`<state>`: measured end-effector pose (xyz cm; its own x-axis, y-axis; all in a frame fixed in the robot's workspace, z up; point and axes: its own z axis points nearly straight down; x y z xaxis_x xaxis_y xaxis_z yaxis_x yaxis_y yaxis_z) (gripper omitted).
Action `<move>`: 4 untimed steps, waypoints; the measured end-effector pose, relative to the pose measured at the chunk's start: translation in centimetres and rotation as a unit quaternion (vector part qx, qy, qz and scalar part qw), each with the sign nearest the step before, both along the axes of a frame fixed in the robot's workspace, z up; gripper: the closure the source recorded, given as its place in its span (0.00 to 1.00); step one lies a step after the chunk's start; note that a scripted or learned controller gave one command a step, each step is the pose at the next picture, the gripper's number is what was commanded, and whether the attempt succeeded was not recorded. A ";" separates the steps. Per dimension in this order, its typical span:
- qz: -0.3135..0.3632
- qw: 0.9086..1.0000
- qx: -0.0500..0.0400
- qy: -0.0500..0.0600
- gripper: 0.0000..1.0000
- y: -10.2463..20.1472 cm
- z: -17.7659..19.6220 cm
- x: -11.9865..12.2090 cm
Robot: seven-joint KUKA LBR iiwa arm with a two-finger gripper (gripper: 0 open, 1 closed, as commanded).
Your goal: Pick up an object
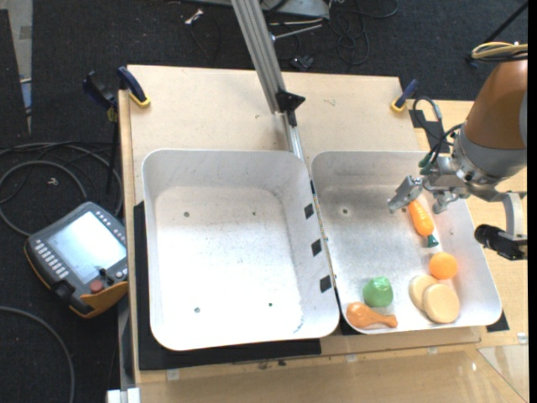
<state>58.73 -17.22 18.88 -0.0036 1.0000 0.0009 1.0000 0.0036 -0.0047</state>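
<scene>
A pale wooden desk (218, 112) stands on dark carpeted floor (59, 40), clamps (134, 86) gripping its far corners. Black cables (33, 183) loop across the floor at left, near a handheld control pendant (80, 259) with a lit screen. A slanted metal rail (260, 44) rises from the desk's far side toward more cabling and hardware beyond.

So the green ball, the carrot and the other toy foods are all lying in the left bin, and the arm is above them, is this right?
Not quite. The camera view shows the green ball, the carrot and the other toy foods lying in the right bin, not the left bin. The rest holds: the arm is above them, its end effector over the carrot.
</scene>
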 end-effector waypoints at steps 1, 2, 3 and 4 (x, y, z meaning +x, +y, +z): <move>-0.001 1.000 0.000 0.000 0.00 0.4 -4.4 0.2; -0.002 1.000 -0.001 -0.002 0.00 0.5 -9.5 0.2; -0.002 1.000 0.000 -0.003 1.00 0.5 -8.3 0.2; -0.001 1.000 -0.001 -0.005 1.00 0.4 -4.0 0.6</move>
